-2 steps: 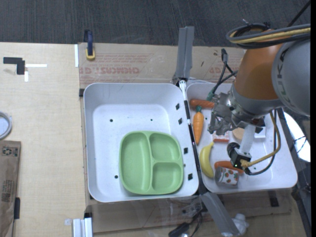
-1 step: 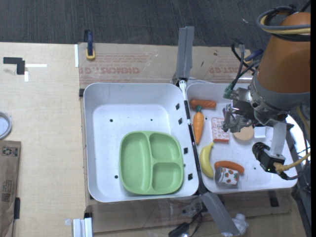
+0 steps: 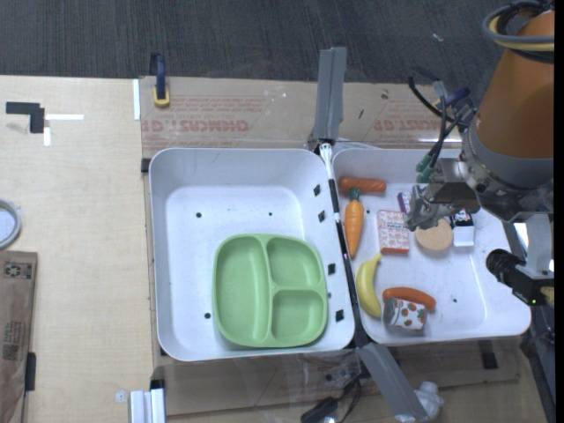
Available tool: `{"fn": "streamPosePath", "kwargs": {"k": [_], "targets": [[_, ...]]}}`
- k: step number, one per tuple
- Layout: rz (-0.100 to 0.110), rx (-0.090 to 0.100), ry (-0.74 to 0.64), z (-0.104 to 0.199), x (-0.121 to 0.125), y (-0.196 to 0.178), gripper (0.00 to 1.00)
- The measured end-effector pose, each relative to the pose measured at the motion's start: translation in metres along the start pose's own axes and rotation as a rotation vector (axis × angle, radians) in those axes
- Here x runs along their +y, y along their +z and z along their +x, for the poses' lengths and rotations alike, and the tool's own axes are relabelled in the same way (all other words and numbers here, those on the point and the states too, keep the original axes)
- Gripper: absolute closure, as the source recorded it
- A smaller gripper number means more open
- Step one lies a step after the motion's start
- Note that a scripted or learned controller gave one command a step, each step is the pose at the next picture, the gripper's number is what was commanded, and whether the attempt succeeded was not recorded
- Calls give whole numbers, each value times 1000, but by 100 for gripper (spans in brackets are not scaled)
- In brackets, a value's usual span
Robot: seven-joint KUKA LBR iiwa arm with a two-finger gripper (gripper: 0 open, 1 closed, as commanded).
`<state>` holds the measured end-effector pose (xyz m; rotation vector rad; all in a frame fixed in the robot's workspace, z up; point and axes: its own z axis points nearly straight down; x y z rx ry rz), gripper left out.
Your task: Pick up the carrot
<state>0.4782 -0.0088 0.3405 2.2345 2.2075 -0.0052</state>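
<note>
carrot (image 3: 353, 225) lay at right bin's (image 3: 502, 324) left wall | gripper (image 3: 429, 211) above tan disc (image 3: 434, 237) | fingers' state: cannot tell

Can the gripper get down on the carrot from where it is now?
Probably yes. The carrot lies uncovered by the right bin's left wall, nothing on top. The gripper hovers further right. The wall, sausage and banana crowd it.

Pale wooden bench (image 3: 79, 192), two shallow white plastic bins side by side on it, left bin (image 3: 176, 236), right bin (image 3: 493, 311), blue-handled clamp (image 3: 159, 79) at far edge, brown paper bag (image 3: 16, 311) near left
</note>
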Motion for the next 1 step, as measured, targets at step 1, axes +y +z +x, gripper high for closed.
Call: {"fn": "streamPosePath", "kwargs": {"k": [1], "targets": [[3,1,91,49,-2,131,100]]}}
